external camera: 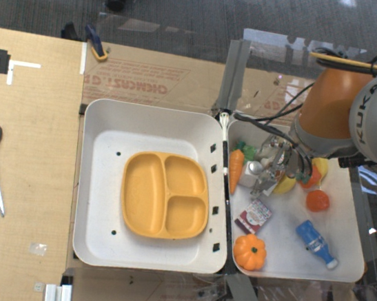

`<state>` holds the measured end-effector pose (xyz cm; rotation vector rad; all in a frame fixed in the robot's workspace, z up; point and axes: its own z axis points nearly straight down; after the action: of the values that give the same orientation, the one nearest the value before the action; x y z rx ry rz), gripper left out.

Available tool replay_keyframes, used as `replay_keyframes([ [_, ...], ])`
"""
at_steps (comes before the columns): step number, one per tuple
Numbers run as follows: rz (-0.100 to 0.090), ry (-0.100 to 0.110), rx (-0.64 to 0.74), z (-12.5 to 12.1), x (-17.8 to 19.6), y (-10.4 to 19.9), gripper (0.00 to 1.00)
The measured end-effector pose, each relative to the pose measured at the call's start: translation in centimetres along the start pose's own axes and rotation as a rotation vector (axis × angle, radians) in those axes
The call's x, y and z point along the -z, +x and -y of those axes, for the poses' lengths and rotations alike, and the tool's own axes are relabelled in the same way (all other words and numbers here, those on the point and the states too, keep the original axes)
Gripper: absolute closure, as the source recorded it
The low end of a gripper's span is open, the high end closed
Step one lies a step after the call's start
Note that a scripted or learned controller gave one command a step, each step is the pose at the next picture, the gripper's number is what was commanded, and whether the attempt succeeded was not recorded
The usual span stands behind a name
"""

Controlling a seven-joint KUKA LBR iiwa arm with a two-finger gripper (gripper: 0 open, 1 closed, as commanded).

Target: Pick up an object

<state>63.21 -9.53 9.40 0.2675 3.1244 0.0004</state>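
Reaching into the right bin, gripper low beside the toy carrot and banana; finger state unreadable. Judged approach step; next, settle squarely over one object.

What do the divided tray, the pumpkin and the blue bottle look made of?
Divided tray: likely moulded plastic, matte yellow-orange; uniform colour, soft rounded compartment walls.
Pumpkin: probably plastic or rubber toy; evenly saturated orange, smooth ribbed lobes, a dull sheen.
Blue bottle: seemingly plastic, slightly glossy; bright blue body with a pale label and lighter neck. Too small to tell rigid from soft.
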Motion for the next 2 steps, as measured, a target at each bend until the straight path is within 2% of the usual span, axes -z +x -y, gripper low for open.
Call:
replay_keyframes([
  [1,0.004,0.002,-0.115,7.7,4.2,-2.8,0.0],
  [2,0.034,0.013,-0.224,5.1,2.0,-2.0,0.0],
])
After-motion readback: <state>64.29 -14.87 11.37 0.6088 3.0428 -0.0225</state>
